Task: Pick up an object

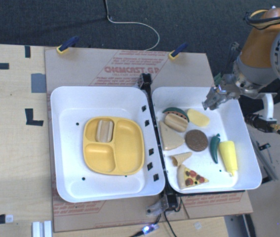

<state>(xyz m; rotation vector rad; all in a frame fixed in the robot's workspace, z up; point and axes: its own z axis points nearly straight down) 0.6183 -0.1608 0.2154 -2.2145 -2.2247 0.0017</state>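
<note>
Two glossy white bins (60,132): one yellow sectioned plate (114,146) at nine o'clock, eight plastic toy foods (197,140) at three (corn, pizza, cookie). Gripper (212,101) hovers above; grip state unclear.

My claw (212,101) hangs over the right bin's (246,147) far edge (toy food below); the divided plate (125,149) sits in the left bin (65,132).
</note>
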